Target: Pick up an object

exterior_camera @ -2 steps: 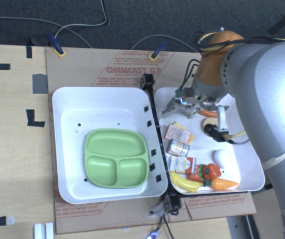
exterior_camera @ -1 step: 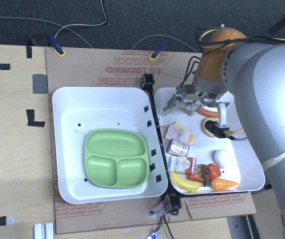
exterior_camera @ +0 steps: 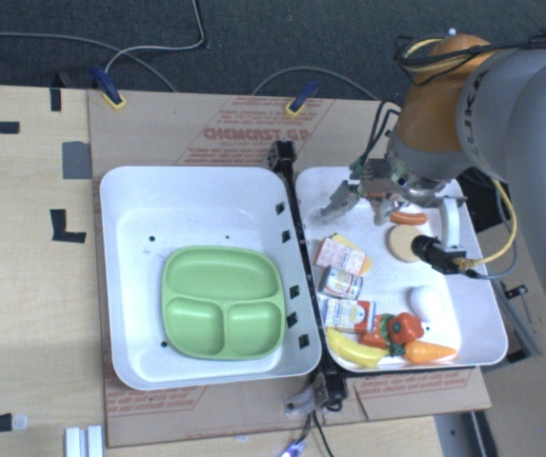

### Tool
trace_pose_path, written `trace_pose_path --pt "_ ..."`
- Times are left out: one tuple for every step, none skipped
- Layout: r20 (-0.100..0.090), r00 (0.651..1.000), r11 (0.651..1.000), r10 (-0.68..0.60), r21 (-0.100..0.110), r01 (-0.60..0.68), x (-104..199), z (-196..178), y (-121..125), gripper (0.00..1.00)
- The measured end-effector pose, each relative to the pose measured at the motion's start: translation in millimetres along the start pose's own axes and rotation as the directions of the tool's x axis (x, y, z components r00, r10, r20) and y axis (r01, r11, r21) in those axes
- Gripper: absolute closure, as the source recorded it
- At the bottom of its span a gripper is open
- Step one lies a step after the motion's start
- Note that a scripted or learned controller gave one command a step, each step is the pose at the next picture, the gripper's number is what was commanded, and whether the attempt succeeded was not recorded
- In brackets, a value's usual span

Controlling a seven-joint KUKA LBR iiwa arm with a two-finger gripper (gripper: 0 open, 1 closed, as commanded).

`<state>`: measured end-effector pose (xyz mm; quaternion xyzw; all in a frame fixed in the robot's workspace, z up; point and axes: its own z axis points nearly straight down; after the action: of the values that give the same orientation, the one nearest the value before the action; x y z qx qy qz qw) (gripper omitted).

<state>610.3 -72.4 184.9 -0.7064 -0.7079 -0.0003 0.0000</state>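
While hand (exterior_camera: 360,198) hovers, cartons (exterior_camera: 341,255) nr, carrot (exterior_camera: 429,352).

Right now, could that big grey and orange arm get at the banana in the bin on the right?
Probably yes. The banana lies uncovered along the near wall of the right bin, the same bin the gripper hangs over. The tomato and carrot crowd one end, so a clean grab may be tricky.

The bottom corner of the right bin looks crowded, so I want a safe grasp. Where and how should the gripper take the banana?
Probably at the banana's middle, from straight above, fingers closing across its narrow width. It lies flat along the right bin's near wall, with the tomato and carrot crowding its right end, so the left half offers more room.
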Motion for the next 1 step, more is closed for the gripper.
trace_pose_path --pt "0.0 1.0 1.0 0.0 0.002 0.0 28.4 0.8 -5.2 0.0"
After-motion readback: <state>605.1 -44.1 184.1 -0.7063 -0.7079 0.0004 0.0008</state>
